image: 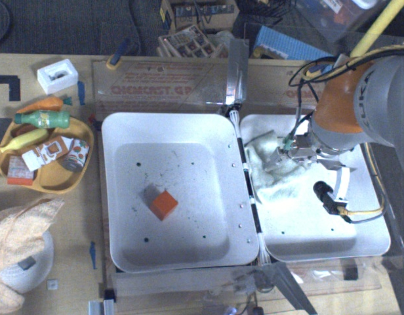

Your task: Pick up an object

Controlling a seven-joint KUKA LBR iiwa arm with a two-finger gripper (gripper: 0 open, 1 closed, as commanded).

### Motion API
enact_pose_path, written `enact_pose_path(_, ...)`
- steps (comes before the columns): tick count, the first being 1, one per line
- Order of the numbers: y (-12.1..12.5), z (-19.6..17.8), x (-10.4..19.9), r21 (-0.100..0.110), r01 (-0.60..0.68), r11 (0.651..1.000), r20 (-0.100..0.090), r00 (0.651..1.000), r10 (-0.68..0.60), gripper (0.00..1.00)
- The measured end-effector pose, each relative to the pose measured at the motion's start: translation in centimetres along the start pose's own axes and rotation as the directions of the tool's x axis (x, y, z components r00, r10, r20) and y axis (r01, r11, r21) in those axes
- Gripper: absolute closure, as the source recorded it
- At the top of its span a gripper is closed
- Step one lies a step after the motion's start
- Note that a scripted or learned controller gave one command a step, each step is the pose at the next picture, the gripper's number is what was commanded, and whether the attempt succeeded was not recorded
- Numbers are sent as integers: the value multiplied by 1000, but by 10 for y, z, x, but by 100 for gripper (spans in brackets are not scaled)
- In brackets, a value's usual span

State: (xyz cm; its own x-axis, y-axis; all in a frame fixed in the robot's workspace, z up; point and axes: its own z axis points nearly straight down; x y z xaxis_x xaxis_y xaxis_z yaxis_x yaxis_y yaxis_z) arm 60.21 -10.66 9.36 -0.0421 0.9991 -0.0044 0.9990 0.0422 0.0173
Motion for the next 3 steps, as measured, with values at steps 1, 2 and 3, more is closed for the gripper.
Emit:
enact_pose_path(1, 0, 0, 0, 0, 0, 1000, 0, 1000, 0, 0)
enact_pose_path(2, -23, -82, -37, 15, 6, 1000, -3, 1000, -6, 0)
enact_pose_path(3, 12, -54, -21, 11, 277, 961, -5, 961, -277, 0)
